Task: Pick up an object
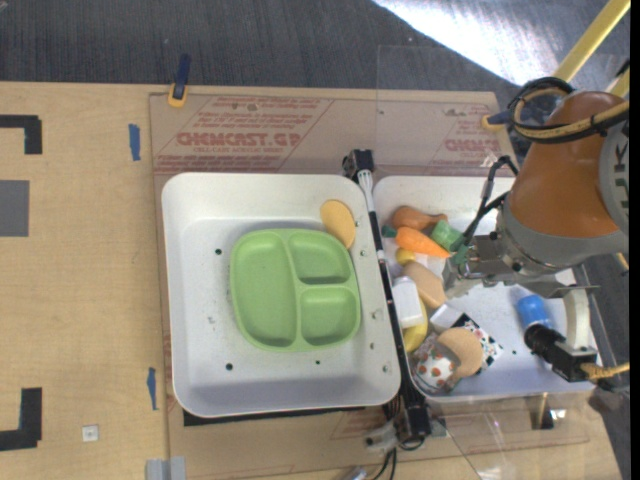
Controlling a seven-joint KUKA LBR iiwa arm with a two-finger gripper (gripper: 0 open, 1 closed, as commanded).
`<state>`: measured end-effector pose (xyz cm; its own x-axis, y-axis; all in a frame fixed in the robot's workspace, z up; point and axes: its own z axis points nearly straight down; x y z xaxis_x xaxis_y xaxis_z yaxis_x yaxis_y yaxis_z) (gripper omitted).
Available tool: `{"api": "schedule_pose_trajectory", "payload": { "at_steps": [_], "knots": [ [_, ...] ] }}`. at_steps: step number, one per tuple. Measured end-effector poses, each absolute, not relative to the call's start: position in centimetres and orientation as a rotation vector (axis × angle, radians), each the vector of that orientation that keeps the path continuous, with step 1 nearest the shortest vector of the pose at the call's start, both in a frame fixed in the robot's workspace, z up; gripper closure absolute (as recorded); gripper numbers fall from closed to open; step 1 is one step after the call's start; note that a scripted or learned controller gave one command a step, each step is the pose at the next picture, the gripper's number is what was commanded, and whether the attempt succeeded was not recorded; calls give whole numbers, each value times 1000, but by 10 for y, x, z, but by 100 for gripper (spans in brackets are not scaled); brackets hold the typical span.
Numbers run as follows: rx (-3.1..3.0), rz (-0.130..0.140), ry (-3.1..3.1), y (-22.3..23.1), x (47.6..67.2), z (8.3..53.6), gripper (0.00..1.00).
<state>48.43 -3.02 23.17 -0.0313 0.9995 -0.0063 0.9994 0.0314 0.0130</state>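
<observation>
My gripper (458, 271) hangs low over the middle of the right bin (500, 373), under the grey and orange arm (560, 173). Directly to its left lie an orange carrot with a green top (422, 241) and a tan, peach-coloured piece (428, 285). A brown piece (412, 216) lies behind the carrot. A white block (406, 302) and a yellow banana (414, 330) rest along the bin's left wall. A red-spotted mushroom (437, 370) and a tan bread-like piece (462, 346) sit at the front. Nothing can be seen held in the gripper.
The left bin (190, 268) holds a green divided plate (296, 288) and a yellow-orange oval piece (339, 220) at its back right corner. A blue object (531, 308) and a white cylinder (576, 313) lie at the right side of the right bin.
</observation>
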Motion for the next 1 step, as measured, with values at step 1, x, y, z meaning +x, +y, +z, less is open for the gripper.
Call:
{"api": "schedule_pose_trajectory", "payload": {
  "at_steps": [1],
  "knots": [
    [2171,9,2247,-30,486,241,100]
  ]
}}
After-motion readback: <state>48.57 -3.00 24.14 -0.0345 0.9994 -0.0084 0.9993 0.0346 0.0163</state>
